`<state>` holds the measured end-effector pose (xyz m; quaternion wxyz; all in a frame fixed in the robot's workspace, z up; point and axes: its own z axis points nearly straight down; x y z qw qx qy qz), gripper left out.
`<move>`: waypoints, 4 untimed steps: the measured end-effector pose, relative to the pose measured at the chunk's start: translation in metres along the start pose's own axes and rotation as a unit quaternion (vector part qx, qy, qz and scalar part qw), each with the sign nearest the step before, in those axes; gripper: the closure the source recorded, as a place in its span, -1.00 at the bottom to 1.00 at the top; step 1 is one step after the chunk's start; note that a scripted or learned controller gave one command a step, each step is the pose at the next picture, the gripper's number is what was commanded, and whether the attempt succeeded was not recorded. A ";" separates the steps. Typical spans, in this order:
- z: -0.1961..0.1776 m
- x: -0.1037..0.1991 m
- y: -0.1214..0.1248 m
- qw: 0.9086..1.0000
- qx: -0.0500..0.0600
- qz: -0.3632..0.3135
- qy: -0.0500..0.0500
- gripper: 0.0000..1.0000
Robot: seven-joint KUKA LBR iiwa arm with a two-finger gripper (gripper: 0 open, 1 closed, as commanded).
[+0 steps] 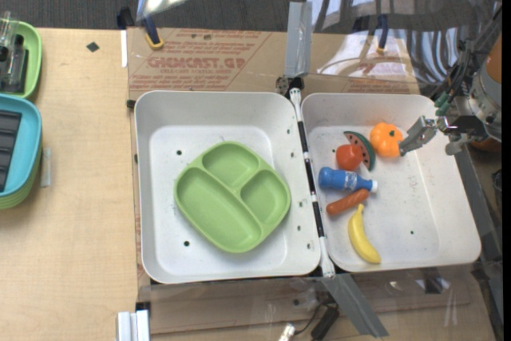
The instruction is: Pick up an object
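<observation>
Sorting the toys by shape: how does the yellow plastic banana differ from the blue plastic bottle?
The yellow plastic banana is curved and one colour; the blue plastic bottle is straight with a white cap. The banana lies nearer the front rim, the bottle mid-bin. Both lie flat in the right white bin.

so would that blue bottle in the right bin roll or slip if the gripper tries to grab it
Probably yes. The blue bottle lies on its side and looks round-bodied, so a nudge could roll it across the smooth right bin. Its surface looks glossy, so it may slip. The red sausage-shaped toy right beside it might block some rolling.
</observation>
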<state>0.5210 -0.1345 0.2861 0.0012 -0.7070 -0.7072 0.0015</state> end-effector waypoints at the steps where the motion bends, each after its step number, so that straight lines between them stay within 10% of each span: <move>1: 0.080 -0.036 0.058 0.999 -0.001 0.044 0.000 -1.00; 2: 0.193 -0.038 0.109 1.000 -0.001 0.018 0.000 -1.00; 3: 0.184 -0.038 0.109 1.000 -0.001 0.018 0.000 1.00; 4: 0.082 0.024 0.135 1.000 -0.002 0.012 0.000 1.00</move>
